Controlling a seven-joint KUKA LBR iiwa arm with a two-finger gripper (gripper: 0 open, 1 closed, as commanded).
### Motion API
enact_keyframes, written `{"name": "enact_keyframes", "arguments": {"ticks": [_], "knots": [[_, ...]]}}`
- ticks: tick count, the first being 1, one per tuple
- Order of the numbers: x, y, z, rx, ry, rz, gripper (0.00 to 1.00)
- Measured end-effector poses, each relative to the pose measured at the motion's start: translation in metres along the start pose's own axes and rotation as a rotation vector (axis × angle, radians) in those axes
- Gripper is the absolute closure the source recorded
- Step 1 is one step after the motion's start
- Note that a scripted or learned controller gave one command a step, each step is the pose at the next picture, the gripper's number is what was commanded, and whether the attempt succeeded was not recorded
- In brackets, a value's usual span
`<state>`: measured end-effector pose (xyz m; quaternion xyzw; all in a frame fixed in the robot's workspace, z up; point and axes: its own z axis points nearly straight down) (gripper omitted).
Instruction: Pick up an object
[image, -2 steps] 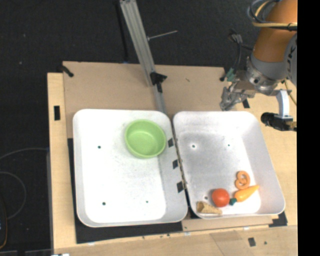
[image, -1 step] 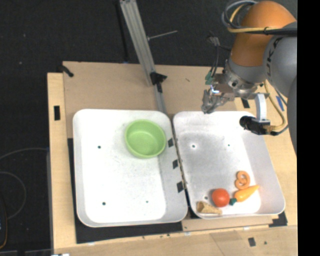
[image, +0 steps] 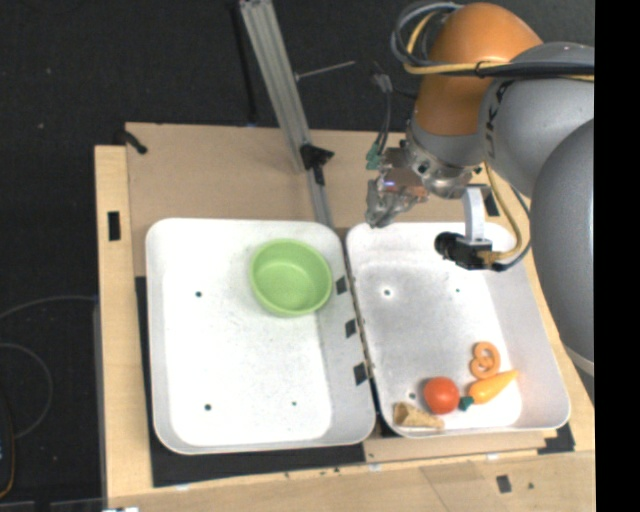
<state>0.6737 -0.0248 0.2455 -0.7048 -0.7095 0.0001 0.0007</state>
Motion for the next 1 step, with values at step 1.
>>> {"name": "enact_keyframes", "arguments": {"ticks": [1], "knots": [[0.0536,0.0033,0.0115,0.001,0.000,0.000,1.00]]}}
